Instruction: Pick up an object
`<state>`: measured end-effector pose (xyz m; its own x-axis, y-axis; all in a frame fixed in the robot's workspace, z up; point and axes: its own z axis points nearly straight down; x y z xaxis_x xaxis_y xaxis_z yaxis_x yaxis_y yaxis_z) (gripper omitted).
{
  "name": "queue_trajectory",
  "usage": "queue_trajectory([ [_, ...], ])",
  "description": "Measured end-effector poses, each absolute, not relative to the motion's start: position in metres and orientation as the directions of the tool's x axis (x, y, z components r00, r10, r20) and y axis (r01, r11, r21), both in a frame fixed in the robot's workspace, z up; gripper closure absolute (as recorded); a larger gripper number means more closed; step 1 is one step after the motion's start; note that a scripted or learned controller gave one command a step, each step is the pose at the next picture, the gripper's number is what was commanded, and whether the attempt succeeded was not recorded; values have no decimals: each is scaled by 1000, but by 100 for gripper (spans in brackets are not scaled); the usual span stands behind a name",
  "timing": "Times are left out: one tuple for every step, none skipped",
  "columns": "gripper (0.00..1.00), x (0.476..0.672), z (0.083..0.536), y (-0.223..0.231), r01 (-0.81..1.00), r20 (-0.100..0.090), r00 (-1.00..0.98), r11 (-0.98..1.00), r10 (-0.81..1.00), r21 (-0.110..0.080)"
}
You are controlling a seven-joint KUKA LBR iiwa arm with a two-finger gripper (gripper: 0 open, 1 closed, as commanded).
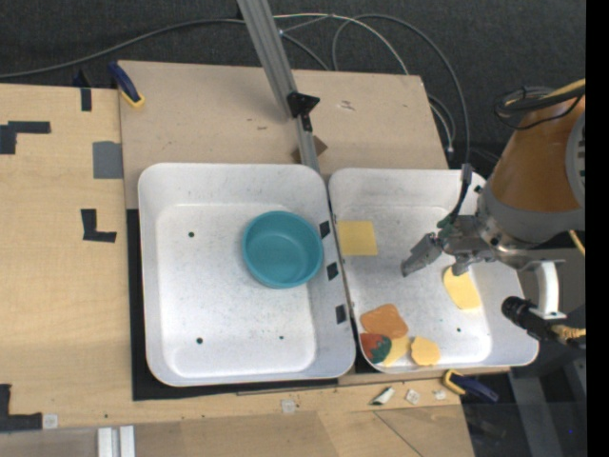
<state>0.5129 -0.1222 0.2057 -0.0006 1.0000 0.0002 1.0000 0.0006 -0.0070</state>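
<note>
My gripper (438, 263) hangs over the middle of the right bin (400, 190), open, with nothing between its fingers. One finger (416, 259) points left. The other finger sits just above a pale yellow piece (464, 291) that lies on the bin floor. A yellow square (359, 238) rests to the gripper's left, near the divider. At the bin's front lie an orange piece (384, 320), a small red and green object (378, 349) and a round yellow piece (424, 351).
A blue bowl (282, 248) stands in the left bin (171, 255), toward its right side. A grey metal pole (271, 46) slants up from behind the bins. Cables run across the back of the bench.
</note>
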Motion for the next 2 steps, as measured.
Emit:
queue_trajectory([
  [0, 521, 156, -121, 1000, 1, -2, 2, 1000, -7],
  [0, 519, 95, -112, 1000, 2, -2, 2, 1000, -9],
])
